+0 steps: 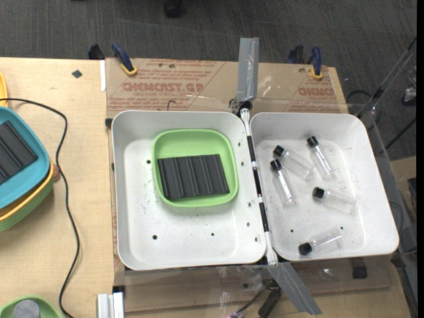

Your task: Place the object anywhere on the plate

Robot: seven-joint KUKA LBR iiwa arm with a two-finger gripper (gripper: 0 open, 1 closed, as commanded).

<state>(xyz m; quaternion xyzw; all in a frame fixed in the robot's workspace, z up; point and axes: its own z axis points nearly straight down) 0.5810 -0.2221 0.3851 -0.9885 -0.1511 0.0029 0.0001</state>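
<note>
Wooden table point(66, 257) with two white bins. Five clear, black-capped vials point(283, 183) lie flat and scattered in the right bin point(377, 197), long axes at differing angles, caps mostly toward the left bin point(132, 230), where the green plate point(161, 148) carries a dark ribbed mat point(195, 176).

You had a square, light-green plastic plate point(194, 167) with rounded corners lying flat in the left white bin, toward its back, a dark ribbed rectangular insert point(194, 177) resting on it. In the right bin you had five clear plastic vials with black caps lying on their sides, scattered apart: point(291, 159), point(281, 180), point(318, 154), point(333, 199), point(320, 242).
</note>
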